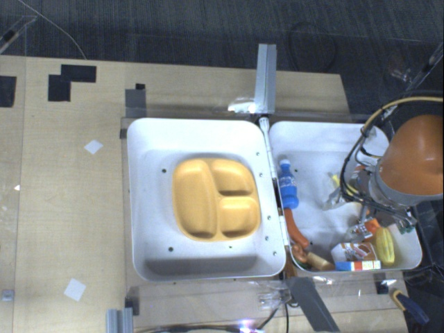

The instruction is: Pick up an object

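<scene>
The arm (409, 161) reaches in over the right bin (312, 141), its orange band and grey wrist covering the bin's right side, and the gripper (365, 222) hangs low over the near right part of that bin, among cables and metal parts that hide its tips, so I cannot tell from this view whether it is open, closed or gripping anything. Just right of the gripper, and slightly nearer the bin's front wall, lies a yellow banana-shaped toy (385, 247), close enough that touching cannot be ruled out. Directly in front of the gripper, against the front wall, sits a small box (357, 263) with white, blue and red on it. Further left along the same wall lies a tan cork-like piece (318, 260), and beside that a long orange carrot-like toy (296, 231) runs along the left wall of the bin. Well to the left of the gripper, against that same wall and further back, a blue bottle (287, 189) with a white label lies on its side. Beyond the divider, far left of the gripper, the left bin (149, 186) holds a yellow tray with three compartments (215, 198), resting flat in its middle. Both bins sit on a pale wooden bench (62, 207).
</scene>
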`<state>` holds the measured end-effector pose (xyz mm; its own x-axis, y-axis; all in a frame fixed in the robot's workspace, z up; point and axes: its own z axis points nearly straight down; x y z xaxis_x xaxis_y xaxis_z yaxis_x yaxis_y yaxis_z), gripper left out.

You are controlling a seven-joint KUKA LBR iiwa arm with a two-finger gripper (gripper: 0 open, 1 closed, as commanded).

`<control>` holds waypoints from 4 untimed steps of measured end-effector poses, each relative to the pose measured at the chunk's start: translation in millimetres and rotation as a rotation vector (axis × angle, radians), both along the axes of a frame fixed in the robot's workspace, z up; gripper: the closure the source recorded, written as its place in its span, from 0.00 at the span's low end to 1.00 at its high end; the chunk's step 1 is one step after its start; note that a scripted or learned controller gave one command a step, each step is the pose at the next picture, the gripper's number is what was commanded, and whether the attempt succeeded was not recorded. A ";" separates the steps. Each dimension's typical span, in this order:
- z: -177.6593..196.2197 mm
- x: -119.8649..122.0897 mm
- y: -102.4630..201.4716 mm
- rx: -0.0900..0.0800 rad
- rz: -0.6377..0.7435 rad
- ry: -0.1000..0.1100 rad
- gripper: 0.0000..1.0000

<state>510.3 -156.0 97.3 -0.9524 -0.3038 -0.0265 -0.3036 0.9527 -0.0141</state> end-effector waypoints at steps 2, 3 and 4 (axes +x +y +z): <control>11.5 80.8 -47.1 0.000 0.312 0.019 0.00; 25.3 83.8 -47.6 -0.003 0.309 0.007 1.00; -6.0 37.0 -48.5 -0.006 0.392 0.013 1.00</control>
